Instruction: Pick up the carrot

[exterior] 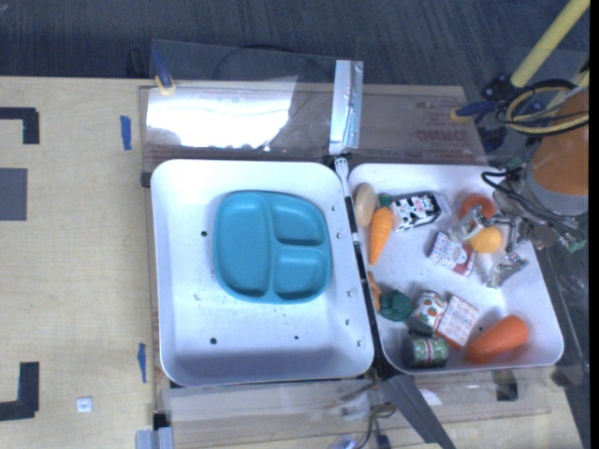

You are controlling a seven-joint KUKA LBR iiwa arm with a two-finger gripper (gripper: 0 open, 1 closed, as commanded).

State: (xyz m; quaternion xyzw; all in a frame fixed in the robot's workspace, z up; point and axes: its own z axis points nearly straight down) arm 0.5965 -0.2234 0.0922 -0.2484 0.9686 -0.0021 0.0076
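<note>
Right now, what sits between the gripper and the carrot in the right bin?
In the camera view, a black-and-white cow-patterned carton and a red-and-white packet lie between the gripper and the carrot.

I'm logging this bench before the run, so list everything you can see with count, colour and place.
white bins: two, side by side on the bench
divided plate: one, blue, in the left bin
carrot: one, orange, right bin by its left wall
cow toy: one, black and white, right of the carrot
larger orange vegetable: one, right bin's near right corner
small can: one, green, right bin's near edge
small packets: two, white and red, right bin's middle
claw: one, metal, over a yellow-orange toy in the right bin
</note>
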